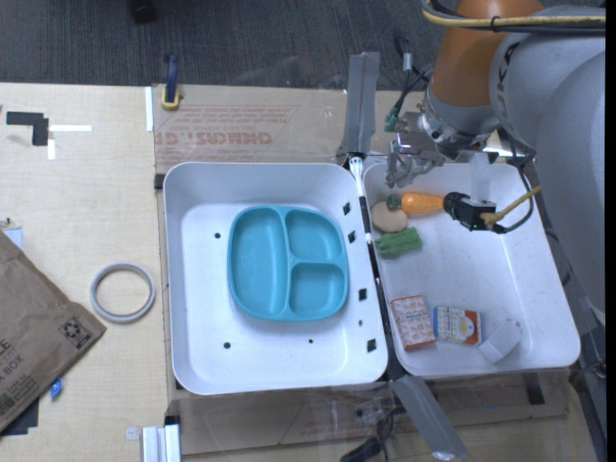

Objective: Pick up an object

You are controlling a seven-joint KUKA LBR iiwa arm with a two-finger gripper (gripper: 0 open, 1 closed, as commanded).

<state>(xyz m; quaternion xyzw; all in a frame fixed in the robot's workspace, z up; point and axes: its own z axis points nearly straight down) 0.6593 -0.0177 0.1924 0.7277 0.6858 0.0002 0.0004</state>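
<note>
Orange carrot (422, 202) just below gripper (399, 171)

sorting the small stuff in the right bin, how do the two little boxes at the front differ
The left box is mostly red and pink; the right box is orange with a blue panel. The left box lies with its long side running front to back; the right box lies crosswise. Both lie flat on the right bin floor, side by side near the front wall, similar in size.

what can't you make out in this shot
- Gripper, camera view: small and dark above the right bin; whether it is open or shut is unclear.
- Two small cartons: print too small to read.
- Brown box: cut off by the left edge.
- Arm: cut off by the right edge.
</note>
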